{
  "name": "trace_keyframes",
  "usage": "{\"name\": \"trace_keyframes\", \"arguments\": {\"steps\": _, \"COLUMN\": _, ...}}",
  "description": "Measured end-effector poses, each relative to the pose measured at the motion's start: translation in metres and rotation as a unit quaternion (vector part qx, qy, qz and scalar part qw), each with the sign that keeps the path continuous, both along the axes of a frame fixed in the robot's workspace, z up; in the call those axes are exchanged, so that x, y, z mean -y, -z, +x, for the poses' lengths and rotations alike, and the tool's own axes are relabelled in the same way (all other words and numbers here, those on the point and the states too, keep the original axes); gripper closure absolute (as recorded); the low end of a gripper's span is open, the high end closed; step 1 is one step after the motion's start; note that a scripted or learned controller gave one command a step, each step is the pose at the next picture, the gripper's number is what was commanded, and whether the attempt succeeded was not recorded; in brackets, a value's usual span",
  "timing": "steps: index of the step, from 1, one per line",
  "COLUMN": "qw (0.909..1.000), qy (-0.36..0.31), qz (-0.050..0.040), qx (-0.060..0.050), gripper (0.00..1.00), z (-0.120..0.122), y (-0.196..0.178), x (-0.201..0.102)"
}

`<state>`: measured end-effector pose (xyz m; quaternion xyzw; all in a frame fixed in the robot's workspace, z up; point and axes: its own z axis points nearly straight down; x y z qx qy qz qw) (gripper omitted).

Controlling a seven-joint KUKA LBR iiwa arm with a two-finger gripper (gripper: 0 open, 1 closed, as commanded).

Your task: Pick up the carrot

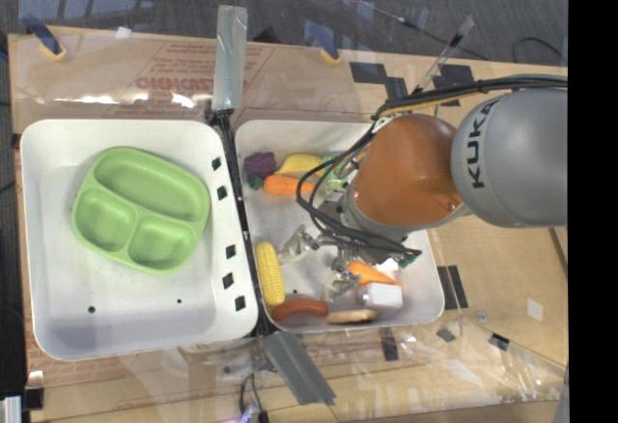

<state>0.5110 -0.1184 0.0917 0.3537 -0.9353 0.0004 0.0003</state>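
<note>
Fingers hung spread and empty in the right bin, aimed to straddle the carrot lying farther off.

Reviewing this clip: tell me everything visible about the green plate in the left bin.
The green plate is a light green, plastic-looking rounded dish with three compartments: one long one along its far side and two smaller ones nearer the camera. It lies flat, right way up and turned at a slant, on the floor of the left bin, toward its far half. Nothing sits in it.
</note>
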Motion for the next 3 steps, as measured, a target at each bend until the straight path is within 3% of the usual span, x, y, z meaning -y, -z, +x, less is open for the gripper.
{"name": "trace_keyframes", "arguments": {"steps": 1, "qw": 0.9942, "qy": -0.107, "qz": 0.0024, "qx": 0.001, "gripper": 0.0, "z": -0.0048, "y": -0.0001, "x": 0.0504}}
{"name": "trace_keyframes", "arguments": {"steps": 2, "qw": 0.9984, "qy": -0.056, "qz": 0.0021, "qx": -0.002, "gripper": 0.0, "z": -0.0121, "y": 0.0008, "x": 0.0587}}
{"name": "trace_keyframes", "arguments": {"steps": 3, "qw": 0.9939, "qy": -0.11, "qz": 0.0034, "qx": 0.001, "gripper": 0.0, "z": -0.0025, "y": -0.0021, "x": 0.0589}}
